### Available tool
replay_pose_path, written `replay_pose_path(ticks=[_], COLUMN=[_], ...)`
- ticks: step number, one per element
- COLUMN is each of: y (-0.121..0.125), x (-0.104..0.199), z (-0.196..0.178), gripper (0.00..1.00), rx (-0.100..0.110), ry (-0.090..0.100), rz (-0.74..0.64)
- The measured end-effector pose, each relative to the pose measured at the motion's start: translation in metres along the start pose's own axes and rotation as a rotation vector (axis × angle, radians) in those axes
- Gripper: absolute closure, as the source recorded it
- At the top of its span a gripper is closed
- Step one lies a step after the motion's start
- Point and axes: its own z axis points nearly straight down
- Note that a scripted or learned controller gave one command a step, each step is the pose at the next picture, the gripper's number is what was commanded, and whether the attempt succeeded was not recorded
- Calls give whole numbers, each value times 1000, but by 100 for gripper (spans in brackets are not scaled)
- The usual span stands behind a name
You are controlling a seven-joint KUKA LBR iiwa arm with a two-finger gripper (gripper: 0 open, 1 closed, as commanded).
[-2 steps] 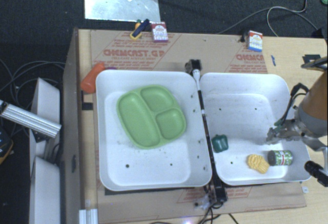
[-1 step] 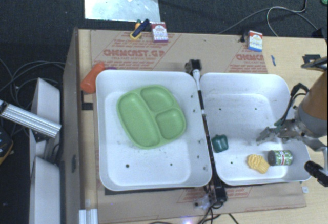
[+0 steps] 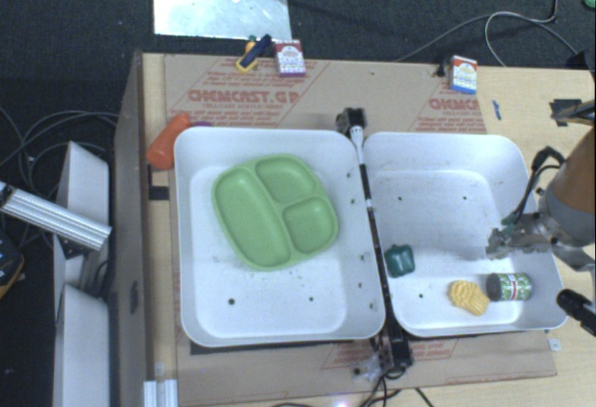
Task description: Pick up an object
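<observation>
The gripper (image 3: 507,244) hangs over the right bin (image 3: 438,172), near its right wall; I cannot tell its state. Just below it lies a small can (image 3: 510,286), beside a yellow toy (image 3: 468,296)
</observation>
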Motion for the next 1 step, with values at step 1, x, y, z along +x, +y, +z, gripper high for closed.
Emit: replay_pose_path(ticks=[1], y=[0], x=[0], z=[0], gripper=[0], rx=[0], ry=[0], rz=[0])
